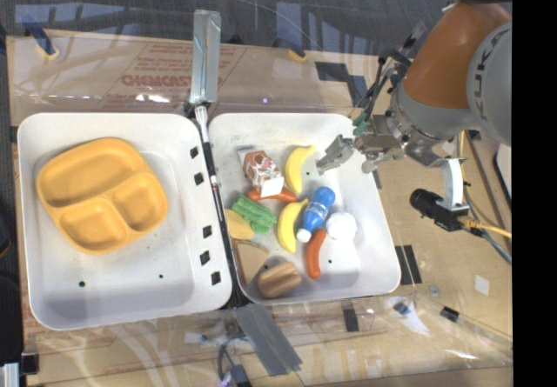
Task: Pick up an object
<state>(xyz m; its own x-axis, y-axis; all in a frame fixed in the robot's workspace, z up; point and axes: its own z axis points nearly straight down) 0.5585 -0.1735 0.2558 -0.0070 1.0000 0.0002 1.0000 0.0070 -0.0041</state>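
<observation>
Toy banana [298,168] lay upright in the right bin [374,203], its long axis running up-down, just left of the gripper [335,153]. Whether that gripper was spread or pressed together could not be told.

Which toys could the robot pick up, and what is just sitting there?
Could be picked up, in the right bin: two bananas, blue bottle, small carton, green toy, hot dog, bread roll. The gripper is above them.

Just sitting there: yellow divided plate, left bin.
</observation>
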